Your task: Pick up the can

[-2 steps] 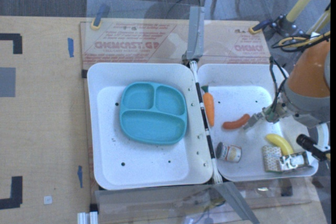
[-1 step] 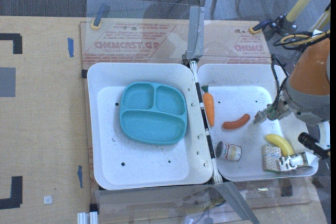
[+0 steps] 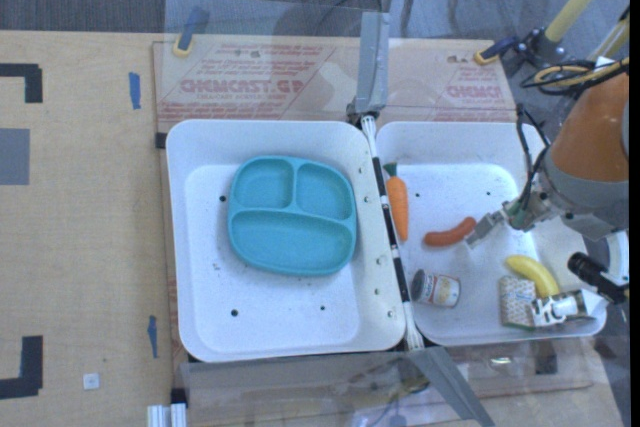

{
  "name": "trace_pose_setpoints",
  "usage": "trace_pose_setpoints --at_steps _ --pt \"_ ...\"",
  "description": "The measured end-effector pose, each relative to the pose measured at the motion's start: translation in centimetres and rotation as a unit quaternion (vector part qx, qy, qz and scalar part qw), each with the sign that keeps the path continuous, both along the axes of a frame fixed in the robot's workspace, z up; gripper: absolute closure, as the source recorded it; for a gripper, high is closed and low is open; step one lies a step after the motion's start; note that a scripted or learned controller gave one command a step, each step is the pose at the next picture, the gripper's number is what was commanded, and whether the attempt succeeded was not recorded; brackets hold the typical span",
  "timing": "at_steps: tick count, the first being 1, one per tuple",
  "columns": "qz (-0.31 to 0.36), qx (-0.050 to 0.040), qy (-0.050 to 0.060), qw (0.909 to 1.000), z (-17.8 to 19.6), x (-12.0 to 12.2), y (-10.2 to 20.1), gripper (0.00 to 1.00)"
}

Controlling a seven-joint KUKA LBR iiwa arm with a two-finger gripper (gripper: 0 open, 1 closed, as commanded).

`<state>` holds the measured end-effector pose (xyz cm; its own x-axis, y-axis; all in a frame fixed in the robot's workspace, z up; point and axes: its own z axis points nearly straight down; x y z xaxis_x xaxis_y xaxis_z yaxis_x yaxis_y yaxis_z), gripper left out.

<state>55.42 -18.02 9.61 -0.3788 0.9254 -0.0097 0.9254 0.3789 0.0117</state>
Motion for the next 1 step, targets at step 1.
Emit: trace_pose_setpoints --at_steps 1 --pt "0.039 0.0020 0.008 0.9992 0.13 3.23 3.32 0.00"
